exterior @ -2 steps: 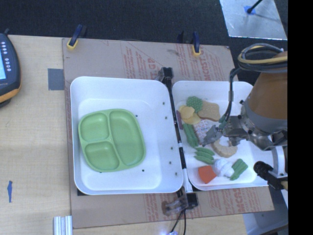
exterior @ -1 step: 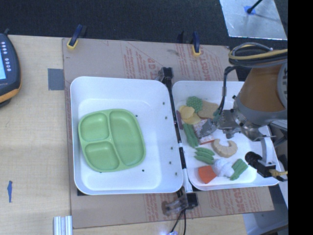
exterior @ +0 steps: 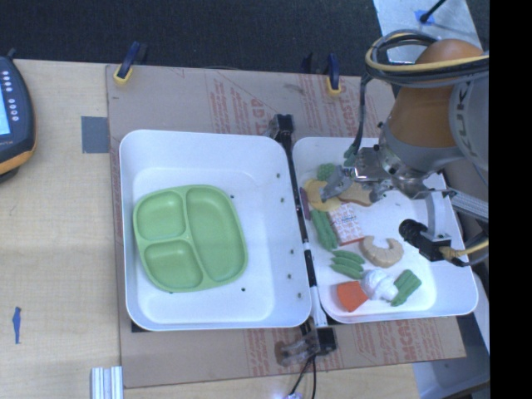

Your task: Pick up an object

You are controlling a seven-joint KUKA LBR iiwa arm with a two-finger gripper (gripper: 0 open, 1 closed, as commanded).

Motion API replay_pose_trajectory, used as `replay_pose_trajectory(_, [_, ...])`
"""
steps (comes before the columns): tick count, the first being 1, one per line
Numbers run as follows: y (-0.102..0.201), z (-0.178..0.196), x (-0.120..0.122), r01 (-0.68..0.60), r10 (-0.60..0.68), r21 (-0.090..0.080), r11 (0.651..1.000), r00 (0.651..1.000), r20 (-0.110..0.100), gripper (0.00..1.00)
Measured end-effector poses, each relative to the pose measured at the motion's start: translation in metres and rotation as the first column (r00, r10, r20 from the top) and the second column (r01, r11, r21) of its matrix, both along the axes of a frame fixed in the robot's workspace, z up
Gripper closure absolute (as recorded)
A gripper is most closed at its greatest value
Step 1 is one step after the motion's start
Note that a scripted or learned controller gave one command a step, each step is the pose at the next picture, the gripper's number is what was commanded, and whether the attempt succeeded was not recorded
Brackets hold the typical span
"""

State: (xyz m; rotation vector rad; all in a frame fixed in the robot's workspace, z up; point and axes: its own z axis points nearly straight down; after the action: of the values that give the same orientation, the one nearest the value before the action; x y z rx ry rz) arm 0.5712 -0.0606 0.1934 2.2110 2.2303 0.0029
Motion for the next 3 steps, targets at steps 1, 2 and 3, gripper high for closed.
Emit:
replay_pose_trajectory(1, [0.013, -0.001, 0.071, 0.002, -0.002, -0.001, 1.000, 1.000, 0.000, 0.00])
replay_pose_trajectory(2, [0.007, -0.002, 0.065, 0.006, -0.006, -0.001, 1.000, 1.000, -0.007, 0.00])
replay_pose_trajectory(3, [0.003, -0.002, 0.060, 0.007, -0.007, -0.001, 1.000, 1.000, -0.009, 0.00])
